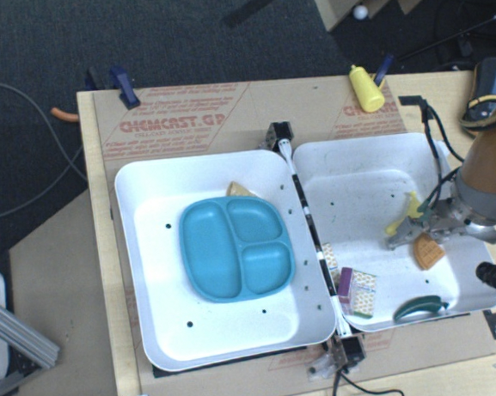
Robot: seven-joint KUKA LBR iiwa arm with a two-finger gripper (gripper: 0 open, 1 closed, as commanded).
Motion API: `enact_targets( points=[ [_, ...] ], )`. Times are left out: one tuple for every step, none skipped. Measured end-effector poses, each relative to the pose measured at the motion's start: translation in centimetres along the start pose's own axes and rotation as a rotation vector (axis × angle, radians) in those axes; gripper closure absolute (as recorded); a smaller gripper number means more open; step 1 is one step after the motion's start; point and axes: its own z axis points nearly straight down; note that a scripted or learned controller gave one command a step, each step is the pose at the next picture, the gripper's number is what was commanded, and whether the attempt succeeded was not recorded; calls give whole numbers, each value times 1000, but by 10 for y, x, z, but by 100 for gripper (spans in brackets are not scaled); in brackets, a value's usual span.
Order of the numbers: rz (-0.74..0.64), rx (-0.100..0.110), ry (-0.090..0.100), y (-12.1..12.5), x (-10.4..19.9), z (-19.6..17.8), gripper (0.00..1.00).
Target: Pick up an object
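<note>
A small brown object (428,251) lies in the right bin (348,162), just beside the tool (406,232), whose opening I cannot tell. We're at the reach-in stage; next it must settle squarely over that piece and close.

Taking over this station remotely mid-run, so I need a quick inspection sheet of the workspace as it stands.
Surface: cardboard-covered bench bearing left bin and right bin side by side.
Job's things: blue divided plate in the left bin; brown block, patterned packet and green-rimmed object in the right bin.
Clutter: yellow bottle and blue clamp at the bench's far edge.
Gripper: gripper low in the right bin, beside the brown block; grasp unclear.
Cables: black cable along the right bin.
Surroundings: dark floor.
</note>
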Motion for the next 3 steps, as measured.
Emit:
enact_targets(
  points=[
    [0,-3,0,1,0,-10,100],
    [0,-3,0,1,1,-10,0],
    [-1,0,1,-48,41,0,0]
  ],
)
